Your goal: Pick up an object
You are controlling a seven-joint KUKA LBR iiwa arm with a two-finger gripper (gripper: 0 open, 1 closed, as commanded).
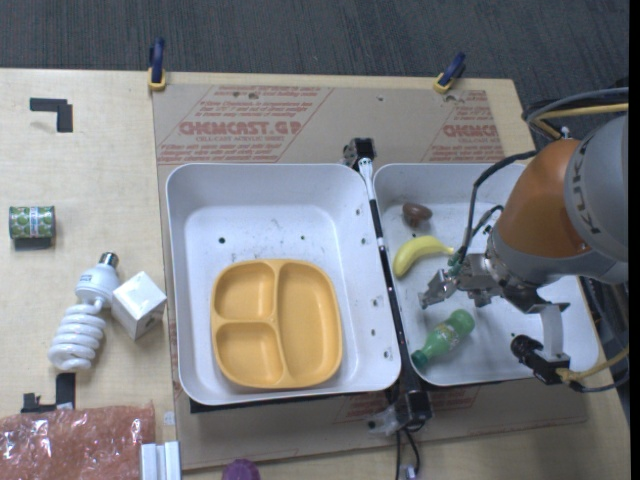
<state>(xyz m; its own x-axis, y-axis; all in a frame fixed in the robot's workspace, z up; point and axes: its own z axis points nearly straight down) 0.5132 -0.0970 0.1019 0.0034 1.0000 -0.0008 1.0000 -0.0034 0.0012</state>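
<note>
From my remote station, I see the green bottle [443, 336] lying on its side at the near edge of the right bin [500, 363], with the gripper [447, 284] poised just above it, between it and the banana [420, 253]; beyond lies a small brown object [417, 212]. I cannot tell whether the jaws are open or closed, and nothing shows between them. I judge this the approach step: next, descend onto one object and close.

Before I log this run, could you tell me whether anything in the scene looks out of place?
Nothing looks spilled or broken. The green bottle lies on its side in the right bin, and a spiral light bulb lies loose on the bench outside both bins.
</note>
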